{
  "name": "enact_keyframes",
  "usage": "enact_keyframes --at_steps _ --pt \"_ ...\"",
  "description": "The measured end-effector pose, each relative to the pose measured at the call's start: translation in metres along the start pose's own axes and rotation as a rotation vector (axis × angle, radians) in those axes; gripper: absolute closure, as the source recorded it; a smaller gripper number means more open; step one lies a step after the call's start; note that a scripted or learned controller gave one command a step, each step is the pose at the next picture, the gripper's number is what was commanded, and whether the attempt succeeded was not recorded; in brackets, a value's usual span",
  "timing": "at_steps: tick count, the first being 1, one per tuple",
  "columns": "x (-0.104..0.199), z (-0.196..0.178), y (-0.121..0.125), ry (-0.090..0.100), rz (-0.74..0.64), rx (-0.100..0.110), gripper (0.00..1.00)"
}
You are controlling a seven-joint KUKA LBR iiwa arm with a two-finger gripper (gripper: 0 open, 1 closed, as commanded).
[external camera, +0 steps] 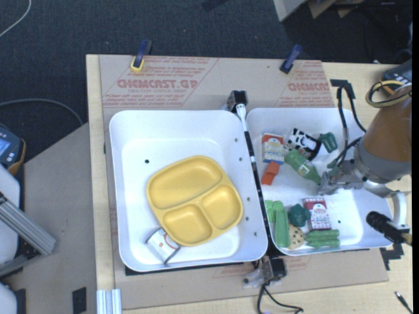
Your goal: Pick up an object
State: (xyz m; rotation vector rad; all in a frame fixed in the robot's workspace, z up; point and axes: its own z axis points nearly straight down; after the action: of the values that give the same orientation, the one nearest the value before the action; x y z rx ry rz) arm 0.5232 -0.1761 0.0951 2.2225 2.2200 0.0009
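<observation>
The right bin (366, 231) holds several small items: a white and orange carton (273, 147), an orange block (270, 173), a black and white cow toy (300, 139), a green bottle (302, 164), a dark green piece (327, 141), a light green vegetable (279, 218), a teal lump (299, 214), a red and white packet (318, 214) and green beans (322, 239). My gripper (331, 180) reaches in from the right and hangs low over that bin's middle, just right of the green bottle and above the packet. Nothing is visibly held.
The left bin (131, 175) holds a yellow divided plate (194, 199) and a small white box (161, 244) at its front. Cables (344, 116) loop behind the arm over the right bin's far edge. Clamps (139, 56) pin the cardboard at the back.
</observation>
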Motion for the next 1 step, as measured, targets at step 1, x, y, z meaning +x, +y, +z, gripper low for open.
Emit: enact_keyframes --at_steps 1 --pt "-0.0024 -0.0429 -0.0001 -0.003 -0.001 -0.005 1.0"
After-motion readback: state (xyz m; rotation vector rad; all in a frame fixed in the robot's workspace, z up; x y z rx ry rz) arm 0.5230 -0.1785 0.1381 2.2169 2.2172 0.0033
